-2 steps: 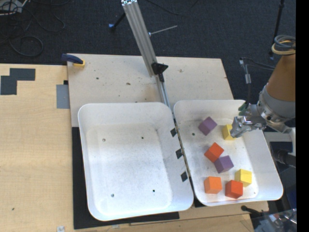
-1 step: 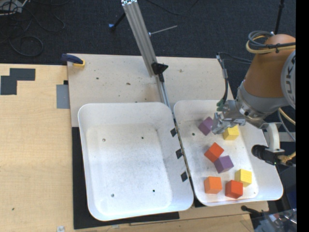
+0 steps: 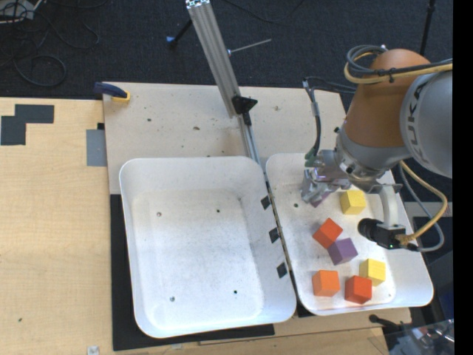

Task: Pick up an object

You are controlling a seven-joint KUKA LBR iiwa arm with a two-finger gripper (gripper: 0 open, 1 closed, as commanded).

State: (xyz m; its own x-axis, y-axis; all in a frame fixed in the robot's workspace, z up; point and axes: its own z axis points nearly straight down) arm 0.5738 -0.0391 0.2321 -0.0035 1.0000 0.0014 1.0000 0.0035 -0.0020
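Note:
Several small blocks lie in the right bin. A yellow block sits near the back, just right of my gripper. In front of it are a red-orange block and a purple block touching each other. Near the bin's front edge rest an orange block, a red block and a second yellow block. My gripper hangs low over the bin's back left part, and nothing shows between its fingers.
The left bin stands beside the right one, with black clips along the shared edge. A slanted aluminium bar rises from the bench behind the bins. A blue-and-yellow clamp sits at the bench's back left corner.

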